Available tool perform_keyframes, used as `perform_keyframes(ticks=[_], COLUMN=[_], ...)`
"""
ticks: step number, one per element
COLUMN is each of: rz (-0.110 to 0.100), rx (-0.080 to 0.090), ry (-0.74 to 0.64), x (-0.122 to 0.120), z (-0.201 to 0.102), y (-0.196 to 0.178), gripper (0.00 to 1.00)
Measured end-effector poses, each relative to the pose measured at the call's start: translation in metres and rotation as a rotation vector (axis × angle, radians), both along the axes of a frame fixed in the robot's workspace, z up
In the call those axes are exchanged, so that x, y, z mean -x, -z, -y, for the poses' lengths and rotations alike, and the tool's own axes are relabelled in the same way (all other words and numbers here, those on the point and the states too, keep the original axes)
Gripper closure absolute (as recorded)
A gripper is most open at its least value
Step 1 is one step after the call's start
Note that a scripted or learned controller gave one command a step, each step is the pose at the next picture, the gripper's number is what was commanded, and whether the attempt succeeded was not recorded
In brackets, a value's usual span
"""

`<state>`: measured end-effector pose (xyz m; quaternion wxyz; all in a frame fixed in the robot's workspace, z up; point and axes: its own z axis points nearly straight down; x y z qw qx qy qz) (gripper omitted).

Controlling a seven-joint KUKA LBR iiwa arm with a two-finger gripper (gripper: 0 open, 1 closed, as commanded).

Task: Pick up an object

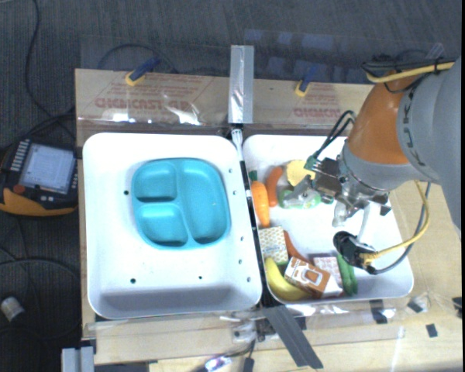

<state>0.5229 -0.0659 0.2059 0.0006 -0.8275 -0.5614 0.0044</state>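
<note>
Near edge of the right bin [399, 281]: a banana [281, 283], an orange-and-white box [307, 276] and a green item [347, 275] lie crowded together, with a carrot [260, 203] farther back against the left wall. Left bin [112, 285]: one blue divided tray [180, 201], roughly central. Arm with orange band reaches in from the right, gripper [349, 208] low over the right bin's middle, whether released or clenched cannot be told; bench of pale wood on dark carpet, a handheld pendant [37, 177] on the floor at left.
</note>
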Motion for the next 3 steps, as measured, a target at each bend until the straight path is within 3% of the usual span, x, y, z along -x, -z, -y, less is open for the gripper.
perform_keyframes(ticks=[1,2,3], rz=[0.002,0.021,0.019], rx=[0.002,-0.001,-0.002], ry=[0.102,0.318,0.316], x=[-0.061,-0.019,-0.019], z=[0.041,0.056,0.055], y=[0.091,0.116,0.107], gripper=[0.00,0.00,1.00])
